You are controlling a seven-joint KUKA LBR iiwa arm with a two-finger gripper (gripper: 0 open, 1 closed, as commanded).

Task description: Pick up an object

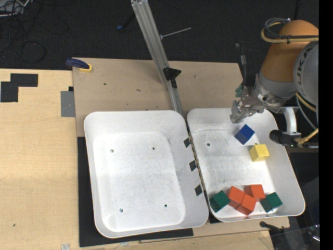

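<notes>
Gripper (pixel 240 113), finger state not discernible, above right bin (pixel 218 126) just beside blue block (pixel 244 134); yellow block (pixel 259 152) near; orange blocks (pixel 245 196) and green blocks (pixel 219 200) clustered at near edge; left bin (pixel 104 124) alongside.

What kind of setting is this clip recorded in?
Most likely a robotics lab bench set up for grasping trials. Two white bins sit side by side on a plywood bench, toy blocks lie in the right one, and an industrial arm's gripper hangs over it.
</notes>
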